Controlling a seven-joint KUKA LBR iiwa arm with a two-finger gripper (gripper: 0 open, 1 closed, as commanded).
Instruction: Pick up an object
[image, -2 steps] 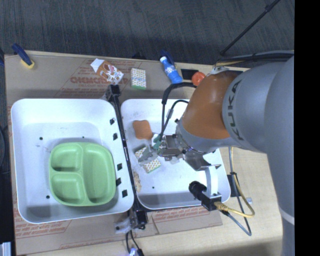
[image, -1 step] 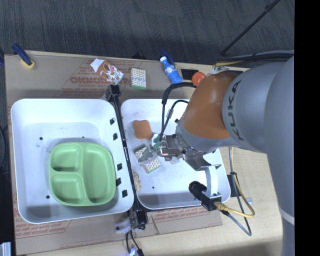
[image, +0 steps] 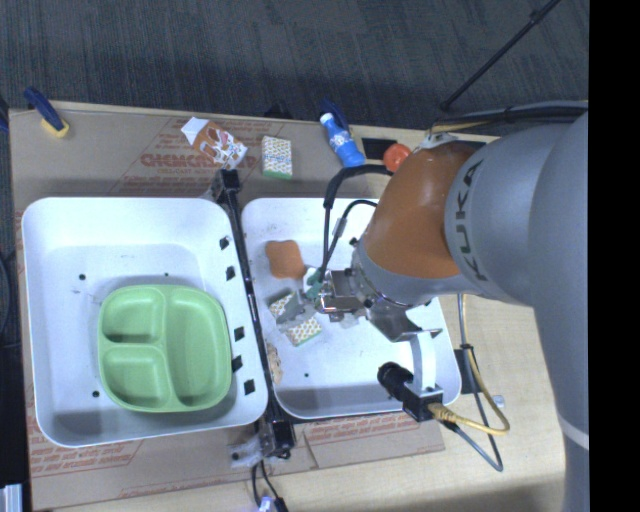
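- The arm (image: 480, 220) reaches in from the right over the right bin (image: 300, 395), its orange band above the wrist.
- The jaws (image: 322, 300) sit low in that bin, just beside a small checkered packet (image: 303, 328); whether they are spread or pressed together cannot be told, as the wrist hides them.
- A second small packet (image: 280, 304) lies touching the first, left of the jaws.
- An orange block (image: 285, 259) lies near the bin's upper left, apart from the jaws.
- The left bin (image: 60, 240) holds a green tray (image: 165, 347) with three compartments.
- On the surface (image: 130, 150) behind the bins lie a wrapper (image: 213, 143), a checkered packet (image: 277, 156) and a blue bottle (image: 343, 140).
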